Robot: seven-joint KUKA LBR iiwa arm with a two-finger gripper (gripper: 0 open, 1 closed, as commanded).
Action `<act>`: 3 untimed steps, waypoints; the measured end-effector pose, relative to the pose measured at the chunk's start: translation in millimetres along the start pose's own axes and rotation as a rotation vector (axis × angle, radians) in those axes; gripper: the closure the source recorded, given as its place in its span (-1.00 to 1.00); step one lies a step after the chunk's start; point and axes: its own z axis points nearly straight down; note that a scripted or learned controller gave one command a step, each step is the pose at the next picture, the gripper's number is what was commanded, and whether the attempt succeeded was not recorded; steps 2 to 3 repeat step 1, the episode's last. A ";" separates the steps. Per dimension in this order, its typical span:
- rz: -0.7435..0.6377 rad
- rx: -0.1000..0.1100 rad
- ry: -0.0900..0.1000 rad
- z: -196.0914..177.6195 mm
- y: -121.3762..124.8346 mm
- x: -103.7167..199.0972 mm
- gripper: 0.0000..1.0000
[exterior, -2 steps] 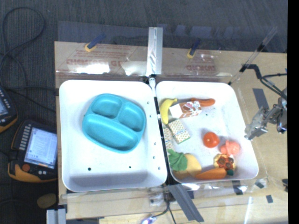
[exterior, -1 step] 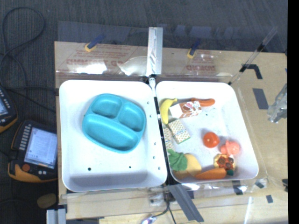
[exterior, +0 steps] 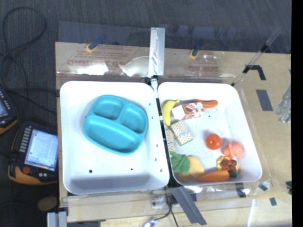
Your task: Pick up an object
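Step judged: pre-grasp, target selection. Width of my jaws: could not tell. Tomato [exterior: 213,141] lay apart from its neighbours in right bin [exterior: 236,122]; next move called for descending over it.

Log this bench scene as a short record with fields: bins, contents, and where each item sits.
left bin: shallow white bin holding a blue three-compartment plastic plate
right bin: shallow white bin holding small toy foods
far end: yellow banana, sauce bottle with an orange-red cap
middle: checkered box, red tomato, pink round toy
near end: green leafy toy, orange carrot
beside the bench: handheld pendant with a screen
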 end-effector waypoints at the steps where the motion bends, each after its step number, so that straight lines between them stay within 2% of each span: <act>1: -0.255 -0.001 0.000 -8.8 0.0 0.0 1.00; 3: -0.255 -0.001 0.000 -8.8 0.0 0.0 1.00</act>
